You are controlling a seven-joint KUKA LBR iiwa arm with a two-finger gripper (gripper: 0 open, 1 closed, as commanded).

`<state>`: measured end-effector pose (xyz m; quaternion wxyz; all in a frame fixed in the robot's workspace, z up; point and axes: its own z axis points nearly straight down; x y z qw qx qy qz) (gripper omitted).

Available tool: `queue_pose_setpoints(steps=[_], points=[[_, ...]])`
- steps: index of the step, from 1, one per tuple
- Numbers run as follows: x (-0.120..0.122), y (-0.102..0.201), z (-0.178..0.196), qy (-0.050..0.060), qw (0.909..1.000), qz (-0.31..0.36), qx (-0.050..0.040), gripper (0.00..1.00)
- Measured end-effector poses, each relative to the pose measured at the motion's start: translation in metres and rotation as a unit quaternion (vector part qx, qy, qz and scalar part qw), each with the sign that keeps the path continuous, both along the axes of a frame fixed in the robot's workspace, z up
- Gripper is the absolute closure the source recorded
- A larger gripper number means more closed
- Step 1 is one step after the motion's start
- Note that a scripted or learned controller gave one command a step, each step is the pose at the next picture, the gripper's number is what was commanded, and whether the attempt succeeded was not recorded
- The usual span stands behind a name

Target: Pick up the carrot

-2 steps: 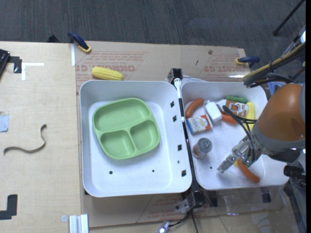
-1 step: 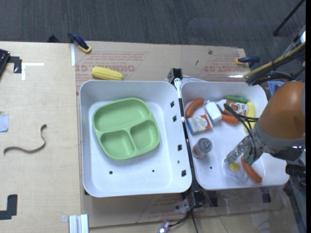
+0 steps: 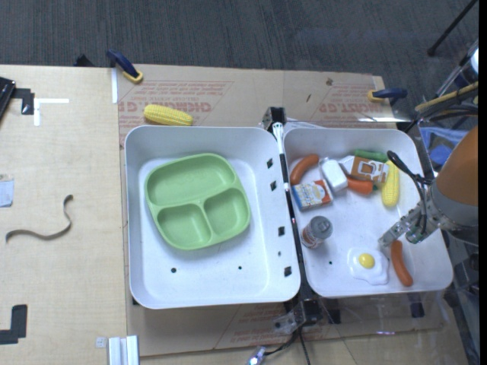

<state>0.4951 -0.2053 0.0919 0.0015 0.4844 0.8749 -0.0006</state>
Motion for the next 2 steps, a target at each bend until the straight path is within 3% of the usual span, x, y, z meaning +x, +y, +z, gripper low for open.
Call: queue_pose_setpoints(steps=[1,2], points=[[0.0001,0.0002,0.0,0.0,1.0,0.0,0.0001,0.0],[0.001,-0.0002,0.0093,-0.001,1.0,0.001,-0.0009,1.0]])
